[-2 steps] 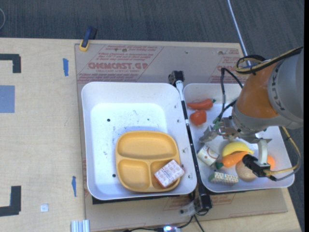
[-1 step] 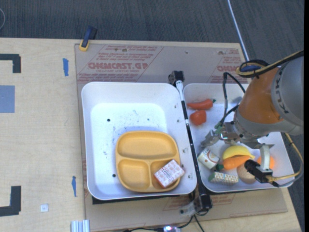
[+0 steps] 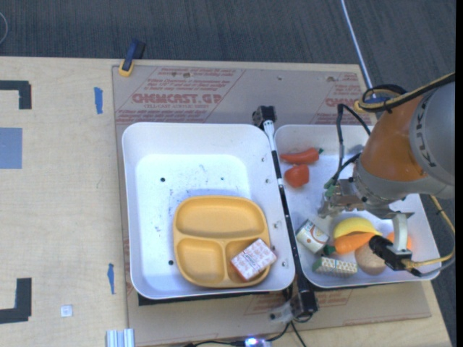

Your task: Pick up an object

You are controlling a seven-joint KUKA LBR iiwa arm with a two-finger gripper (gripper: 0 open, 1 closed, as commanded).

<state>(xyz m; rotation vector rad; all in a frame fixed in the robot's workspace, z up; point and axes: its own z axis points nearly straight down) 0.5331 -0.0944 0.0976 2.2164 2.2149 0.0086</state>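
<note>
My gripper (image 3: 335, 202) hangs low over the middle of the right bin (image 3: 311, 137), under the orange-banded wrist. Just below and right of it lie a yellow banana (image 3: 354, 227) and an orange carrot (image 3: 352, 242). A small white can (image 3: 312, 236) lies to its lower left. A pale wafer-like block (image 3: 337, 265) and a brown round item (image 3: 370, 263) rest at the bin's front edge. Toward the back of the bin lie a red chili pepper (image 3: 299, 155) and a red chunk (image 3: 296, 176). Nothing is seen between the gripper's tips.
The left bin (image 3: 145, 194) holds a yellow divided plate (image 3: 217, 219) with a red-and-white packet (image 3: 252, 259) in its lower right compartment. A black-tipped post (image 3: 265, 116) stands at the back between the bins. The arm covers the right bin's right side.
</note>
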